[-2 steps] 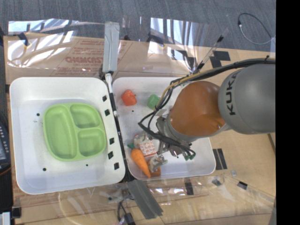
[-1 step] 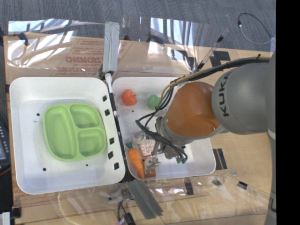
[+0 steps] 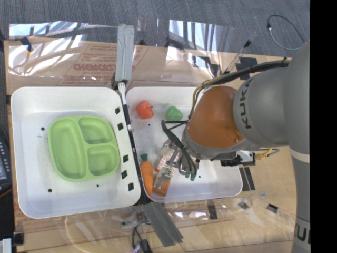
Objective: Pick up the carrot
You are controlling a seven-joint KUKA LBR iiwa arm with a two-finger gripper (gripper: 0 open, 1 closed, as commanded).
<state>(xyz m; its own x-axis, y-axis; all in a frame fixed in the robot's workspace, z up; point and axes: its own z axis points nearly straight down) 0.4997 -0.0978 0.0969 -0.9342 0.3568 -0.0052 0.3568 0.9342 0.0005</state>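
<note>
We count two white bins [image 3: 21, 141], one green divided plate [image 3: 84, 147], one carrot [image 3: 147, 176], one orange-red toy [image 3: 145, 109], one green toy [image 3: 174, 112].

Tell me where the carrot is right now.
The carrot lies in the right bin, at its lower-left corner against the left wall, just left of the pincer.

carrot [image 3: 147, 176] hemmed by bin wall [image 3: 132, 157], apparently packet [image 3: 163, 182]
</note>
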